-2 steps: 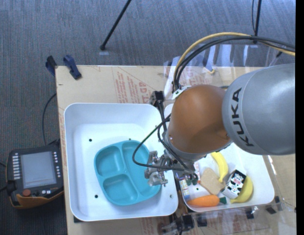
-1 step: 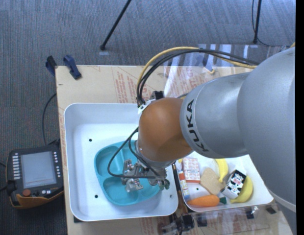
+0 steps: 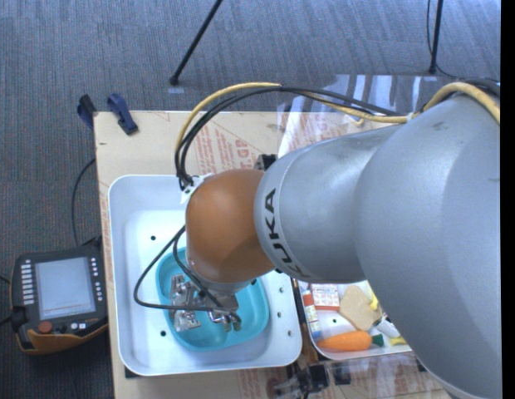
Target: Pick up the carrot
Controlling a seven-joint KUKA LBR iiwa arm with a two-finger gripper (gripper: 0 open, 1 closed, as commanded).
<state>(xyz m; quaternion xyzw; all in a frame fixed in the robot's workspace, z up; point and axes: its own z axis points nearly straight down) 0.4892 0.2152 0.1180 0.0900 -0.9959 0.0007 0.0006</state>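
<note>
While the pincer hangs over a blue dish in the left bin, its spread unreadable, the carrot lies at the right bin's near edge: light, stiff, smooth; grip it mid-length.

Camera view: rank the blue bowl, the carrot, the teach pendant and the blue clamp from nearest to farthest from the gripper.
1. Blue bowl: in the left bin, directly under the gripper.
2. Carrot: in the right bin, to the gripper's right.
3. Teach pendant: on the floor, left of the bench; too close to the carrot's distance to rank firmly.
4. Blue clamp: at the bench's far left corner.
</note>
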